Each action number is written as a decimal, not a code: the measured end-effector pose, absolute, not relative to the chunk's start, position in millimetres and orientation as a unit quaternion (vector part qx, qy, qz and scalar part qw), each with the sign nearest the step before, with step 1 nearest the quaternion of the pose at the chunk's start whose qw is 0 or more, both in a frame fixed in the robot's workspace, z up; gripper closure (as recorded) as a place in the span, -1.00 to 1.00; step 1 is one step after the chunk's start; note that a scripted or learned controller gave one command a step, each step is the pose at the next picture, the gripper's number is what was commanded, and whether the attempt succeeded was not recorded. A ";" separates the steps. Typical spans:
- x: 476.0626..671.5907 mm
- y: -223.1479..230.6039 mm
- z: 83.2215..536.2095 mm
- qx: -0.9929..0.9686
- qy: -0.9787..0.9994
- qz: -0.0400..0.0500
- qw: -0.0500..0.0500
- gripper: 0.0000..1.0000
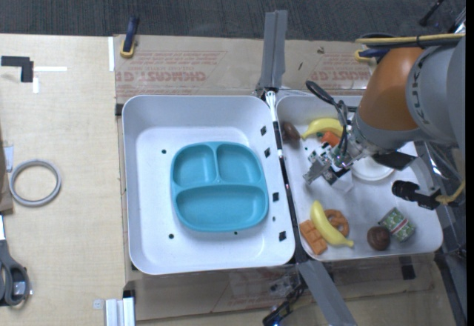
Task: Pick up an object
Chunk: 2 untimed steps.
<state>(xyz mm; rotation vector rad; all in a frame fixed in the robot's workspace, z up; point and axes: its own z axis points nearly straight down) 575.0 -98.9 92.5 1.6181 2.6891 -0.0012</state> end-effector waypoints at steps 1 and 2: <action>551.9 -102.7 92.3 0.601 0.799 0.000 0.001 -1.00; 552.1 -103.7 101.1 0.601 0.800 -0.001 0.001 1.00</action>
